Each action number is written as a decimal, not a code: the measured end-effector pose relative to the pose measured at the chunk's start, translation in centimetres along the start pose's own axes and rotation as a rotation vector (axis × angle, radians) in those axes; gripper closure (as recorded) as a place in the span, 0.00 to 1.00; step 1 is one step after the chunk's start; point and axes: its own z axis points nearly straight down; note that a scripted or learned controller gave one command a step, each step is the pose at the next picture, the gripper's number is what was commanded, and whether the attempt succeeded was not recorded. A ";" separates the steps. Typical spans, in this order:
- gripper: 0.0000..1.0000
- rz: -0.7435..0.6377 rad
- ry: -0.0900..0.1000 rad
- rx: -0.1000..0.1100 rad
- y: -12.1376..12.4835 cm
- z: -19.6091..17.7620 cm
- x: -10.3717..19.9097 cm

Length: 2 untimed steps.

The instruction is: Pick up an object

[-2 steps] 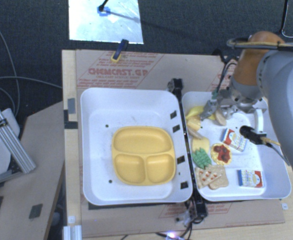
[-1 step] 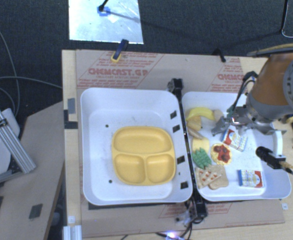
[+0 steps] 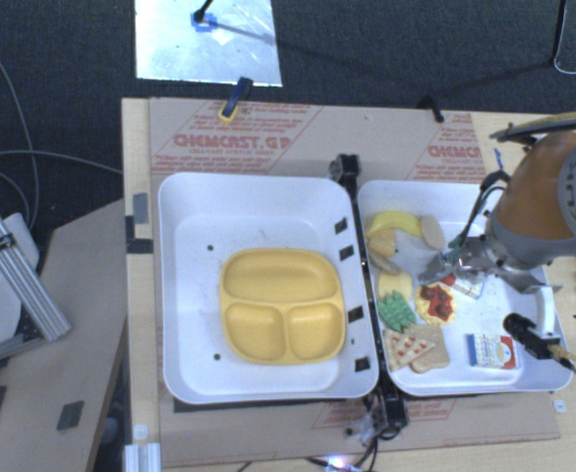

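In the right bin (image 3: 524, 377), the end effector (image 3: 445, 271), its state unclear, hangs above the toy pizza slice (image 3: 437, 303): probably light, rigid, slippery plastic; grip across its edges.

Two white bins (image 3: 259, 193) sit on a tan table (image 3: 367, 131) printed with red lettering, the left one carrying a butter-yellow divided tray (image 3: 282, 303). In the right bin: a yellow banana (image 3: 394, 223), a green bumpy piece (image 3: 397, 312), a red-and-yellow piece (image 3: 436, 303), a tan waffle-patterned piece (image 3: 415, 347) and a white carton marked blue and red (image 3: 490, 351). The grey arm (image 3: 548, 200) wears its orange band.
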 end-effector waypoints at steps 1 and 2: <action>0.00 -0.002 -0.010 -0.011 -2.4 -0.4 2.5; 0.00 -0.002 -0.004 -0.009 -3.2 -0.3 1.8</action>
